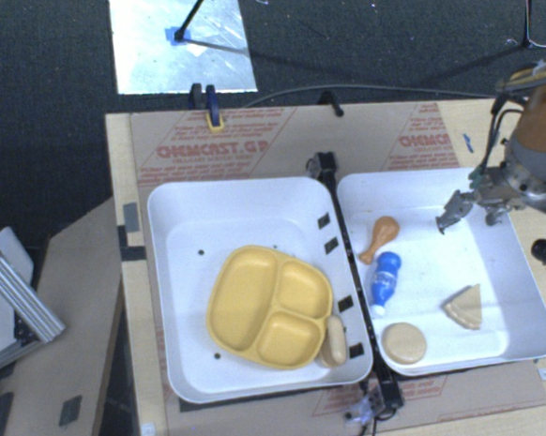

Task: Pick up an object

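Nearest the cam, along the front of the right bin (532,338): a round tan cookie-like disc (404,342) in the front-left corner, and a tan wedge, looks like a sandwich piece (465,306), further right, well apart from it. In the left bin (178,267) a yellow divided tray (268,306) sits w/ a pale bread roll (334,339) touching its front-right edge, close to the wall betw. the bins. Mid right bin: small blue bottle (384,281) lying near the left wall, and just behind it a toy drumstick (379,238), tan, angled toward the same wall; the two are about touching. Arm comes in from the right at the far side of the right bin, orange band (541,125) up top, grey wrist below, tilted down and left. Gripper (453,215) hangs over the bin's back-right area, above bare white floor, well apart from drumstick and wedge. Fingers look slightly spread, nothing betw. them, touching no object. Beyond the bins: cardboard sheet w/ red print (211,147), a yellow-blue clamp (212,109) at its far edge, shiny foil square (182,41) on dark floor.
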`<state>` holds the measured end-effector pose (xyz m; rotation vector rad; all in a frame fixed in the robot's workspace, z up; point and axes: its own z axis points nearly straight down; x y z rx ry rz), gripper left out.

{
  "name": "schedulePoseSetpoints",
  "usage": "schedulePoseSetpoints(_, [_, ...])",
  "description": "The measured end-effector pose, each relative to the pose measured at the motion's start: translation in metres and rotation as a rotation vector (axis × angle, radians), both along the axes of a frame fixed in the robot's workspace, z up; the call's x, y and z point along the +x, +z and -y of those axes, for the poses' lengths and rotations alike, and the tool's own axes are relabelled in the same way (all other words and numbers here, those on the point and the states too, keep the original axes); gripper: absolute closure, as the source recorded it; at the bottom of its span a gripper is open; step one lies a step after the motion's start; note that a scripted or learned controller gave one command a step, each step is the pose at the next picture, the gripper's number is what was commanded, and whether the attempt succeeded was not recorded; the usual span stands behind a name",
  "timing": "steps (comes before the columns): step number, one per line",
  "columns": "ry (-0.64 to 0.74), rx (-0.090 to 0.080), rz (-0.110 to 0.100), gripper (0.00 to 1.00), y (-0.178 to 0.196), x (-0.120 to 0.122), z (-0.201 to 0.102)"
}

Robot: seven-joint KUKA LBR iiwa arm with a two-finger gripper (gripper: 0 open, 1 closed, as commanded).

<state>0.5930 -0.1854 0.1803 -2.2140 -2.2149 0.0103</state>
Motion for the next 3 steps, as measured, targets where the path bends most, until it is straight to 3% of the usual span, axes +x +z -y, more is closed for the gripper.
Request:
schedulePoseSetpoints(1, [0.003,-0.003,0.013,0.00,0.008,0.003,-0.001])
schedulePoseSetpoints(3, [0.002,-0.001,0.009,0.00,-0.092,-0.002,-0.010])
